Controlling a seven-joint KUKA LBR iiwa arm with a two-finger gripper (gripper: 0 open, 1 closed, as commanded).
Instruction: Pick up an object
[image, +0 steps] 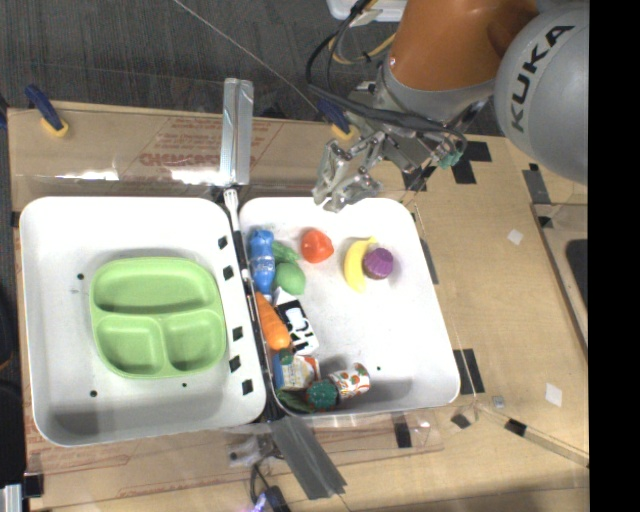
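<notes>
My gripper (338, 190) hangs above the far edge of the right bin (420, 330), with its fingers spread apart and nothing between them. Below it in the bin lie a red-orange round fruit (316, 245), a yellow banana (355, 263) and a purple ball (378, 262) touching the banana. Along the bin's left wall sit a blue bottle (261, 255), a green piece (289, 277), an orange carrot (272, 322) and a black-and-white card (296, 326). Small cans and a dark green item (322, 386) cluster at the near edge.
The left bin (60, 400) holds a green divided tray (157, 316). A metal bar (237, 130) stands at the back between the bins. Cardboard covers the bench around them, with bare bin floor at the right bin's lower right.
</notes>
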